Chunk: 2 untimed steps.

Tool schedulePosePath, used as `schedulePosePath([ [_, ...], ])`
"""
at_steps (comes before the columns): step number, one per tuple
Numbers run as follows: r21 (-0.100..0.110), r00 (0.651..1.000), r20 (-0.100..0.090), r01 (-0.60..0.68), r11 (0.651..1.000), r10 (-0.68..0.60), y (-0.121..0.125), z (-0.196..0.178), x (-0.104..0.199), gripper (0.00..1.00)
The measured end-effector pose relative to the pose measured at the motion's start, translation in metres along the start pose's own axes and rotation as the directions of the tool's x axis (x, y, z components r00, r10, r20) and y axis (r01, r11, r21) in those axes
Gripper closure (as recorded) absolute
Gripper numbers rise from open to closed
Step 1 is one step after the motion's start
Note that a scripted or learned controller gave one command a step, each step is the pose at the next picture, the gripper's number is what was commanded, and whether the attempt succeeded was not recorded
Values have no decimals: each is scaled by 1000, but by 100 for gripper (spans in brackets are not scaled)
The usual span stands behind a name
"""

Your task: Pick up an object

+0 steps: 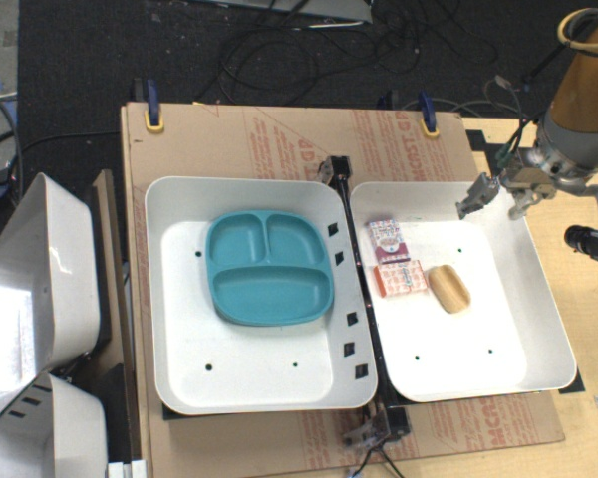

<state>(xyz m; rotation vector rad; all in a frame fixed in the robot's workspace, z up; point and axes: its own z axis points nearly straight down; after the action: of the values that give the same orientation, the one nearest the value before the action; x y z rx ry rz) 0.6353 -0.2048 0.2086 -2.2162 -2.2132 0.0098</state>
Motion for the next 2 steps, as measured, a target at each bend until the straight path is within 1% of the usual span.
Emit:
schedulePosePath([
  [1, -12, 1000, 3, 2, 1000, -2, 3, -7, 0, 0],
  [2, -7, 1000, 2, 0, 1000, 0, -6, 42, -3, 0],
])
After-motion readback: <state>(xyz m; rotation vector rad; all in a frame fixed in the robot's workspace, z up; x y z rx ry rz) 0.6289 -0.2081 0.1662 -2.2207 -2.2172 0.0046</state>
